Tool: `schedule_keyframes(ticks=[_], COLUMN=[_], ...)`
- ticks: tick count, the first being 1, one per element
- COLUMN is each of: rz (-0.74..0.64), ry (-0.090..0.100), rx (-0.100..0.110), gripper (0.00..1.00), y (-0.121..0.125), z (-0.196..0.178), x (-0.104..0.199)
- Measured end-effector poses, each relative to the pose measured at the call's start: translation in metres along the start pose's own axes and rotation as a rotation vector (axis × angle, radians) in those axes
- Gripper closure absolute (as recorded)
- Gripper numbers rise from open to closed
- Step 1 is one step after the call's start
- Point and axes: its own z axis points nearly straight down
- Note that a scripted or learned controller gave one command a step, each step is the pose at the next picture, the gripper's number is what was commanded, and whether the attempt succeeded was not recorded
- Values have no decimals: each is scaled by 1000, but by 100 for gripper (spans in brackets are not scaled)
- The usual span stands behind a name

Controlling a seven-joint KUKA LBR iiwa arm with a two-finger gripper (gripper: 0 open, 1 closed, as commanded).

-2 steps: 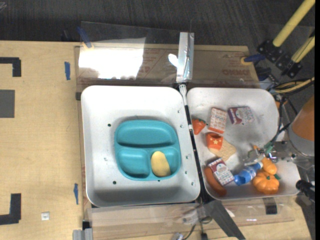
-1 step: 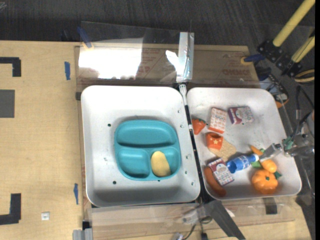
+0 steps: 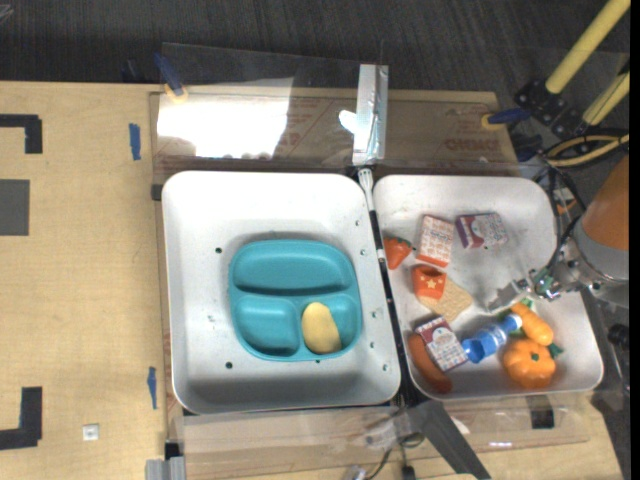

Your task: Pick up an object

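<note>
The right bin (image 3: 520, 190) holds several toy foods. Among them are a red-and-white carton (image 3: 435, 240), a purple carton (image 3: 481, 230), an orange cube (image 3: 430, 283) and a tan cracker (image 3: 455, 301). A blue bottle (image 3: 490, 340), a carrot (image 3: 533, 325), an orange pumpkin (image 3: 528, 361) and a second small carton (image 3: 440, 345) lie nearer the front. My gripper (image 3: 515, 290) hangs low over the right side of this bin, just above the carrot and to the right of the cracker. I see no object in it.
The left bin (image 3: 190, 268) carries a teal divided tray (image 3: 290, 273) with a yellow potato (image 3: 320, 328) in its front right compartment. A clear panel and a metal bracket (image 3: 370, 113) stand behind the bins. Yellow poles and cables sit at the upper right.
</note>
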Motion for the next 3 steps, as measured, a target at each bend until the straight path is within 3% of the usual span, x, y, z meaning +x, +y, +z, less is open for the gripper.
schedule_keyframes(ticks=[1, 2, 3], rz=[4, 32, 109], ry=[-2, -14, -13], rx=[4, -1, -3], gripper=[100, 100, 100], y=[-1, 73, 140], z=[-5, 11, -100], x=[-2, -31, 11])
